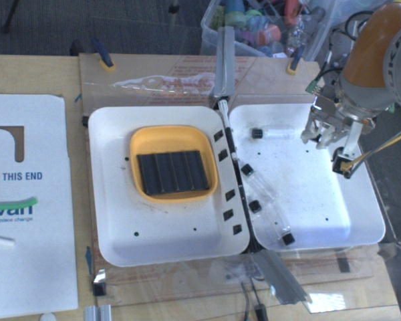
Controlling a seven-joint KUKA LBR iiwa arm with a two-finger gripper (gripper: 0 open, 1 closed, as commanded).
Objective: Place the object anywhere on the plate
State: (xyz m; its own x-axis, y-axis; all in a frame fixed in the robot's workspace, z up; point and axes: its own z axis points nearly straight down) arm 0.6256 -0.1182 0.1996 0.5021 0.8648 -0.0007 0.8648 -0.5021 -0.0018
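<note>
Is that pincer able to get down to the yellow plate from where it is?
Probably yes: the pincer hangs over the right bin, and nothing stands above the yellow plate in the left bin.

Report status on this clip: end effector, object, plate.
End effector over right white bin, nothing visibly held. Dark ridged rectangular block lies on yellow square plate in left white bin. Small clear tubes with black caps lie in right bin.
</note>
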